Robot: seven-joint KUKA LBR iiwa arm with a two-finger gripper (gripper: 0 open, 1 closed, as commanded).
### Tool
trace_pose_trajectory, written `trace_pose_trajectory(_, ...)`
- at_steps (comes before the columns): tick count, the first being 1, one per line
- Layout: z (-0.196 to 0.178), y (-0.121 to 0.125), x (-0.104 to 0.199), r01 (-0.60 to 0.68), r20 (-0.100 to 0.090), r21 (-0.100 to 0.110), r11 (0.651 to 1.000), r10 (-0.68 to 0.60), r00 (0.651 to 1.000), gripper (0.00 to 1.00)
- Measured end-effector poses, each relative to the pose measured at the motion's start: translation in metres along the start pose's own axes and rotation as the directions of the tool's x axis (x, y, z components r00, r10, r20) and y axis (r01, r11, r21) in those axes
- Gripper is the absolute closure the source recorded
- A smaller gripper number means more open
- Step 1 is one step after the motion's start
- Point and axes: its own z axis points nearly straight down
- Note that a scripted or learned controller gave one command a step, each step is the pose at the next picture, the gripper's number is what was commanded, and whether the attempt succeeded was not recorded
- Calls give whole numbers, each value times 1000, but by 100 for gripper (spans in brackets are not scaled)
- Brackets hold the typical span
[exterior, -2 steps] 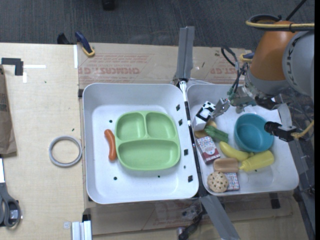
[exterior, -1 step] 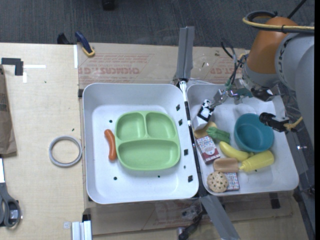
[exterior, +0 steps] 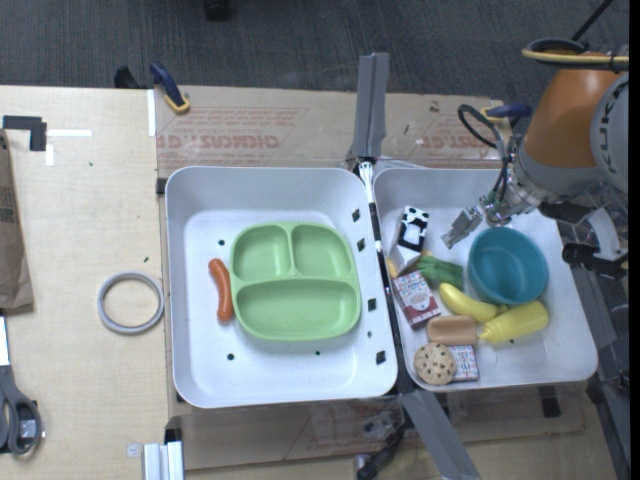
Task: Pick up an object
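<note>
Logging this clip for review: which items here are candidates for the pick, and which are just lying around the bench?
Pick candidates, right bin: teal bowl, banana, yellow bottle, cookie, black-and-white cube; left bin: green divided tray, orange sausage. The gripper sits beside the bowl.

Lying about: tape ring, blue clamp, scissors.

teal bowl (exterior: 508, 265): sat upright, mouth up, at the far right of the right bin.
yellow squash (exterior: 515, 322): lay on its side just in front of the bowl.
banana (exterior: 466, 301): lay left of the squash, touching it.
cookie (exterior: 435, 364): lay flat near the bin's front edge.
black-and-white block (exterior: 413, 228): lay near the bin's left wall.
</note>
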Motion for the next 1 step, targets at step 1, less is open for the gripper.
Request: trace_pose_trajectory(1,34,-23,-46,75,0,0,997,-75,997,0)
